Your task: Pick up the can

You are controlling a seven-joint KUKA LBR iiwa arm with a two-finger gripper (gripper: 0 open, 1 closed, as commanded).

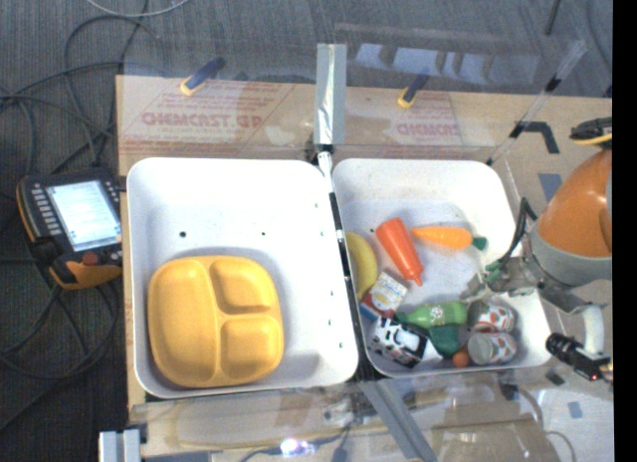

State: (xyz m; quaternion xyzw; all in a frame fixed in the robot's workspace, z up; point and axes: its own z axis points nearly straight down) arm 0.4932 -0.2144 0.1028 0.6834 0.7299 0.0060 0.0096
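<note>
**Can lies at the near right corner of the right bin**

Grey carpet crossed by cables surrounds a bench (249,116) that bears two white bins side by side. Lying on its side in the near right corner of the right bin (428,176), the can (493,347) shows its grey end. Just behind it, almost touching, is a second small container (494,316) with a red and white label. The gripper (501,281) is directly above that pair, at the right wall of the bin; whether its fingers are apart or closed cannot be made out, and nothing is seen between them. To the left of the can lie a green bottle (438,314) and a black and white toy (398,341), then an orange bottle (398,249), a carrot (445,238) and a banana (362,261). A yellow divided tray (214,321) sits in the left bin (229,191).
</note>
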